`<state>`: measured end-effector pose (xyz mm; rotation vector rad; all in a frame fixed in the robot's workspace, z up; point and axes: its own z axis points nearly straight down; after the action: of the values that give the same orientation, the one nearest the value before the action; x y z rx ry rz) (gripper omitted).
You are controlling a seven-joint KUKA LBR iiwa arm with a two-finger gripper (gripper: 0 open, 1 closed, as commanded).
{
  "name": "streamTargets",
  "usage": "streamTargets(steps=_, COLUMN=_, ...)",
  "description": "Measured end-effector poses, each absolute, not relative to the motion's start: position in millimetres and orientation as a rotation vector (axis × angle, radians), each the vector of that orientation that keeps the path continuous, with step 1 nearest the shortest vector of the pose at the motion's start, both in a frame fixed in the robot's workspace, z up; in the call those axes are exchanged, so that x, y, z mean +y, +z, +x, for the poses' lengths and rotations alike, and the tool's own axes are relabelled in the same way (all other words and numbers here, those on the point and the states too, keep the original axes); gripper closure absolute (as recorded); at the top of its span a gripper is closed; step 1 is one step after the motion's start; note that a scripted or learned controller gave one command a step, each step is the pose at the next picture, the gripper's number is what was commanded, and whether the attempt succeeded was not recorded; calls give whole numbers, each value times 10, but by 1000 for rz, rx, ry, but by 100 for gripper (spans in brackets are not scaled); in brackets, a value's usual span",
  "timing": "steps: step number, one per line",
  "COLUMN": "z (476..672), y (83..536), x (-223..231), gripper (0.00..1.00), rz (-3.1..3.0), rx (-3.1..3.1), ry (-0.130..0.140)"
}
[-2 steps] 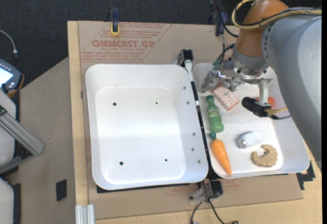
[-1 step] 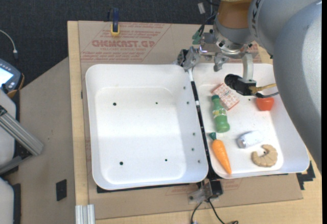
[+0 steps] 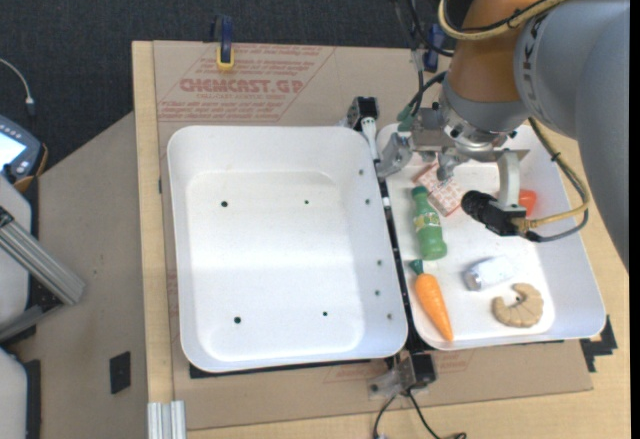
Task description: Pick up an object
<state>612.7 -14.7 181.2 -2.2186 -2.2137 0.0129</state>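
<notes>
The right bin [image 3: 572, 279] holds several small things. A green bottle [image 3: 430, 229] lies along its left wall, with an orange carrot [image 3: 433, 305] just below it. Toward the front right sit a tan croissant [image 3: 518, 305] and a small white and blue object [image 3: 486, 273]. A red and white packet [image 3: 444, 193] lies at the back, and a small red piece [image 3: 527, 198] shows to its right. My gripper [image 3: 450, 167] hangs over the back of this bin, open, its fingers spread to either side of the packet. Nothing is between them.
The left bin [image 3: 270, 247] lies beside the right one, sharing a wall at mid-frame. The grey arm with its orange band [image 3: 500, 17] covers the back right corner. A black cable connector [image 3: 490, 211] hangs off the wrist above the bin floor. A blue clamp [image 3: 225, 37] stands at the cardboard's back edge.
</notes>
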Motion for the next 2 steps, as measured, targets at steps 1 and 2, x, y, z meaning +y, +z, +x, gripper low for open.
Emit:
streamTargets(steps=1, z=6005, y=1520, x=-1097, gripper=0, rz=-2226, rx=-2207, ry=12)
streamTargets(steps=2, z=5615, y=821, x=-911, gripper=0, rz=-2215, rx=-2210, ry=12)
